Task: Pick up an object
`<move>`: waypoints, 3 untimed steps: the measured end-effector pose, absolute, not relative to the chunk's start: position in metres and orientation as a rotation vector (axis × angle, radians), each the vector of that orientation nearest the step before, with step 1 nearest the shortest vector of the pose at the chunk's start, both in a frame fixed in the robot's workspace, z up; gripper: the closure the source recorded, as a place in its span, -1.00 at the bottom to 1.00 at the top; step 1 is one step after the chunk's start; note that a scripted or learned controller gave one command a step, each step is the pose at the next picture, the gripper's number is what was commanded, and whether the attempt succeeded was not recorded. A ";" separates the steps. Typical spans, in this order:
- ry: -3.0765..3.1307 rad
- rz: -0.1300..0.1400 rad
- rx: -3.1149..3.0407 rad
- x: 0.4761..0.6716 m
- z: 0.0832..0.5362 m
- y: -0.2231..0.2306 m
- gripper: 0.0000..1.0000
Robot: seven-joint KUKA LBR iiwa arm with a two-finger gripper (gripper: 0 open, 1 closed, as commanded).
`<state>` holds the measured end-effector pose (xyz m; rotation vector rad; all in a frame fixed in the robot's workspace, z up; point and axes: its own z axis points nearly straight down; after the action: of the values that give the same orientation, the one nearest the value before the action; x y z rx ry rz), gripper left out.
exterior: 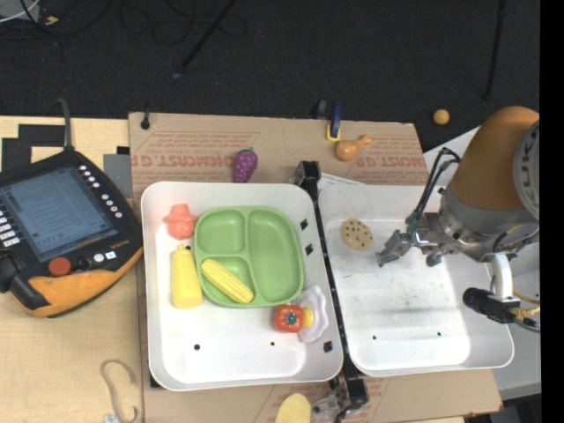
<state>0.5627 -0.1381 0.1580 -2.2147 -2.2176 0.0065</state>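
A cookie, round and tan with dark specks, is lying alone in the right bin, toward its upper left corner, and we are counting it as the single object in that bin. The gripper is hanging just to the cookie's right, apart from it and not touching; we are seeing two fingers spread with nothing between them, so the claw is standing open.

In the left bin we are counting five things: one green divided plate, one corn cob resting in the plate's lower left compartment, one yellow bottle just beside the plate's left edge, one pink toy above the bottle, and one red tomato near the bin's lower right.

On the cardboard behind the bins we are noting one purple grape bunch and one orange pear. One teach pendant is sitting at the far left.
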 end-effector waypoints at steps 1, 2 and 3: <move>-2.217 0.006 -2.215 0.555 0.096 -0.135 -1.00; -2.214 0.003 -2.222 0.554 0.087 -0.134 -1.00; -2.208 0.001 -2.230 0.555 0.098 -0.137 1.00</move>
<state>0.5545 -0.1368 0.0979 -2.2298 -2.2078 0.0015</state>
